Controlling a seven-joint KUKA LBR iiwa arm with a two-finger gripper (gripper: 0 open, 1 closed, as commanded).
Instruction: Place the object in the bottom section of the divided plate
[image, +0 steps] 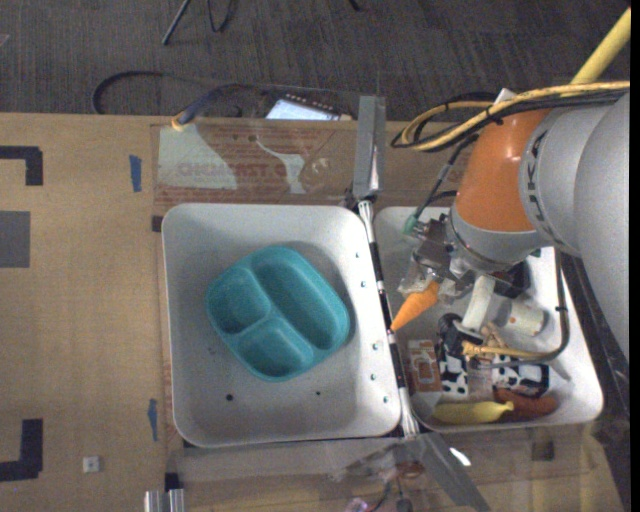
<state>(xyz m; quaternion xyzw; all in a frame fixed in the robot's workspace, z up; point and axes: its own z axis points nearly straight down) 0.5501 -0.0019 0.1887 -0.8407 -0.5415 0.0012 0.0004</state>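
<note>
Gripper: the two-finger gripper (440, 282) hangs low over the right bin's left side, just inside the wall shared with the left bin; whether it is spread or pressed together cannot be told.
Carrot: an orange, cone-shaped toy carrot (413, 305) slants just below the gripper, thick end up against it, tip pointing down-left toward the divider; a grip on it cannot be confirmed.
Arm: the grey arm with its orange band (500, 175) reaches in from the right, yellow and black cables looping over it.
Right bin: the shallow white right bin (585, 385) carries a clutter along its lower half: a black-and-white cow-patterned toy (490, 378), a yellow banana (470, 411), a reddish-brown sausage-shaped piece (530, 403) and a small brown block (425, 365).
Plate: the teal plastic divided plate (278, 312) lies tilted in the middle of the shallow white left bin (195, 400), well apart from the carrot.
Bench: tan cardboard surface (80, 330) with blue tape marks.
</note>
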